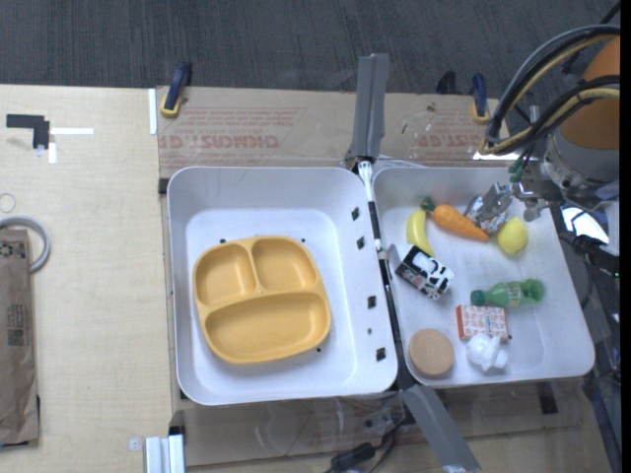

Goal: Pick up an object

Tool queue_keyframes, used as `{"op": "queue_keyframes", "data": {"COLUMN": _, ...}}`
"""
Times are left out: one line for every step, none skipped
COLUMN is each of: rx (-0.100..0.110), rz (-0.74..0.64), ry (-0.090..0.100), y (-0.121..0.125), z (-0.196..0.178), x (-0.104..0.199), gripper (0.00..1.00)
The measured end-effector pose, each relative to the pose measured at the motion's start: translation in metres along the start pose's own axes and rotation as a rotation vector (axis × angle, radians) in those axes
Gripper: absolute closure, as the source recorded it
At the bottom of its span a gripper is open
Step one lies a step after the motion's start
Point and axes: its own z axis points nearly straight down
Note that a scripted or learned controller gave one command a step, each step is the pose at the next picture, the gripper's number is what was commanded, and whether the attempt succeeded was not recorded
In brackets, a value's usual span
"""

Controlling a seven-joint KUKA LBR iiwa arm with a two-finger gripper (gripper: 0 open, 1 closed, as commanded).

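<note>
While the claw (490, 205) hovers between carrot (457, 221) and lemon (512, 236), at the right bin's (582, 358) one o'clock, its state is unclear.

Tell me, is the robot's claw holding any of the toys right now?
It cannot be told. The gripper sits low in the right bin, between the carrot and the lemon, touching or nearly touching both.

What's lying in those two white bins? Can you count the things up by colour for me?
Yellow: 3: plate, banana, lemon
Orange: 1: carrot
Green: 1: bottle
Black and white: 1: toy cow
Tan: 1: round disc
Red and white: 1: packet
White: 1: crumpled wad
Total: 9
</note>
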Motion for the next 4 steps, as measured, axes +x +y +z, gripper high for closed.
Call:
{"op": "queue_keyframes", "data": {"rx": 0.001, "rz": -0.203, "ry": 0.002, "y": -0.02, "z": 0.032, "x": -0.038, "gripper": 0.0}}
{"op": "queue_keyframes", "data": {"rx": 0.0, "rz": -0.536, "ry": 0.002, "y": -0.008, "z": 0.075, "x": 0.006, "gripper": 0.0}}
{"op": "queue_keyframes", "data": {"rx": -0.001, "rz": -0.532, "ry": 0.001, "y": -0.007, "z": 0.065, "x": 0.004, "gripper": 1.0}}
{"op": "queue_keyframes", "data": {"rx": 0.0, "rz": -0.459, "ry": 0.002, "y": -0.035, "z": -0.035, "x": 0.052, "gripper": 1.0}}
